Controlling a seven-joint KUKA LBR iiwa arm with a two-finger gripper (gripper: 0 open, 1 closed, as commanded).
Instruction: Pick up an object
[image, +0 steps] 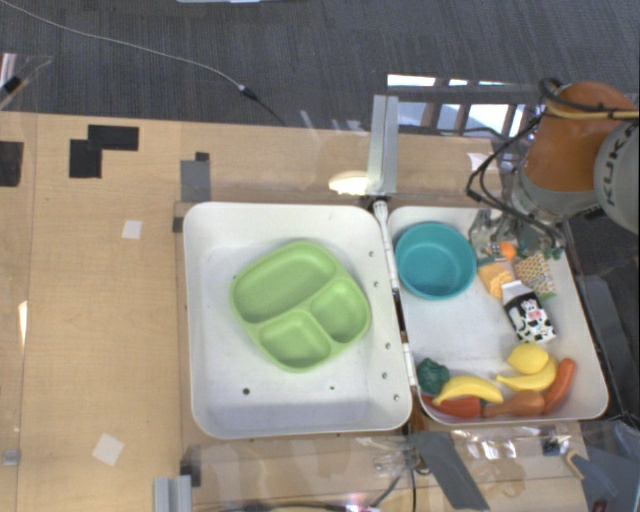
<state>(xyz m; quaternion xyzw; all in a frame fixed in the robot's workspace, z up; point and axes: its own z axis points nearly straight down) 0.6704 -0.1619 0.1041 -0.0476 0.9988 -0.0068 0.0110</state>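
My gripper (503, 238) hangs low over the far right corner of the right bin (470, 330), below the arm's orange band (585, 105). Right under it lie a small orange block (493, 278) and a patterned beige piece (534, 270). A teal bowl (435, 260) stands just left of the gripper. Further toward the front lies a black-and-white carton (528, 319). Along the front wall sit a lemon (529, 358), a banana (488, 386), a red sausage (563, 380), a green broccoli piece (432, 375) and a red item (457, 406).
The left bin (215, 380) holds a green divided plate (300, 303). A metal post (383, 145) rises behind the seam between the two bins. Cables (490, 165) loop off the wrist above the right bin's far edge.
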